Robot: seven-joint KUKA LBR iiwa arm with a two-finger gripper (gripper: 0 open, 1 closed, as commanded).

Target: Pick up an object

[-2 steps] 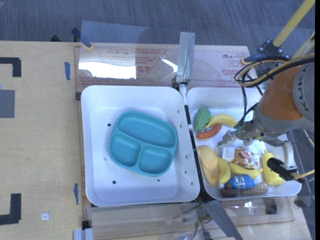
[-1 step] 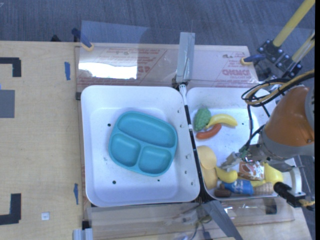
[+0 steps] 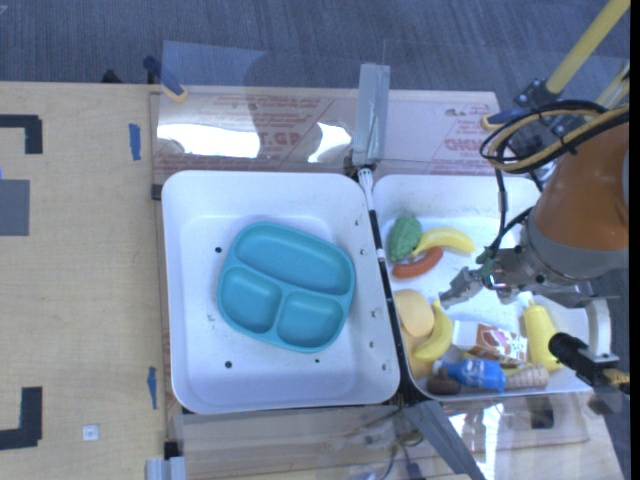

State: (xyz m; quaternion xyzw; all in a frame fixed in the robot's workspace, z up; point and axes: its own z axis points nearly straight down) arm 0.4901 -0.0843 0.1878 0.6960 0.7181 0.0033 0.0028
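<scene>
Toy food crowds the right bin [image 3: 470, 180] around our end effector [image 3: 462, 286]: smooth curved banana [image 3: 447, 239] above it, rounded yellow piece [image 3: 413, 313] just left. We cannot tell its finger state.

red printing runs across the cardboard sheet [image 3: 300, 128] lying behind the two white bins, once near its middle and once near its right end, but it is upside down, partly washed out by glare and too small to make out. the small packet [image 3: 500, 343] in the right bin [image 3: 470, 183] carries red and white print, also unreadable.
</scene>
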